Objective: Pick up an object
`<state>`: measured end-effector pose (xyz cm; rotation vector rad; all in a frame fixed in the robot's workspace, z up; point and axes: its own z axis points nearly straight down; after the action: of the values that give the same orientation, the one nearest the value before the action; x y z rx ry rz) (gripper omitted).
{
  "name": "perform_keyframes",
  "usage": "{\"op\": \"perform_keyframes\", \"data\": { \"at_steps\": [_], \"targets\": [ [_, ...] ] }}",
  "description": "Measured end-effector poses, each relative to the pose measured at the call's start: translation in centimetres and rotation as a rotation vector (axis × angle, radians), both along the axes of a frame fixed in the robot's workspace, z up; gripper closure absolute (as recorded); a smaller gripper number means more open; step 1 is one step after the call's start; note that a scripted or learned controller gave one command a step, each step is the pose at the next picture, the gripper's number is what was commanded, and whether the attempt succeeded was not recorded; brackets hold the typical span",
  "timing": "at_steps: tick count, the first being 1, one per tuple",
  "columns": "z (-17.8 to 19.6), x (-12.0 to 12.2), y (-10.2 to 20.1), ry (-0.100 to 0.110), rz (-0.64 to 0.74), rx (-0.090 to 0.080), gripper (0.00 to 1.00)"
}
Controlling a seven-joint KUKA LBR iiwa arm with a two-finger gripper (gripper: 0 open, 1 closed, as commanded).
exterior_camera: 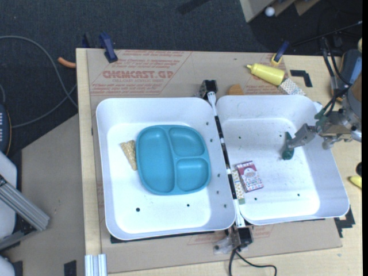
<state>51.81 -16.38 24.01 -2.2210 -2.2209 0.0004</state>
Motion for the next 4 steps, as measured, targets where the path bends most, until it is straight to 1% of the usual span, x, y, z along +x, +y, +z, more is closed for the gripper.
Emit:
{"op": "perform_keyframes", "data": {
  "at_steps": [1,2,3,4],
  "targets": [
    [-7.4,4.2,-0.5,0.002,0.000,0.001,0.00],
    [-15.6,3.8,-3.9,0.002,-0.001,0.000,0.00],
    [-15.5,7.0,-1.7,-0.002,0.001,-0.001,0.00],
    [-14.5,7.0,-1.7,-0.004,0.001,-0.002,1.00]
  ]
}}
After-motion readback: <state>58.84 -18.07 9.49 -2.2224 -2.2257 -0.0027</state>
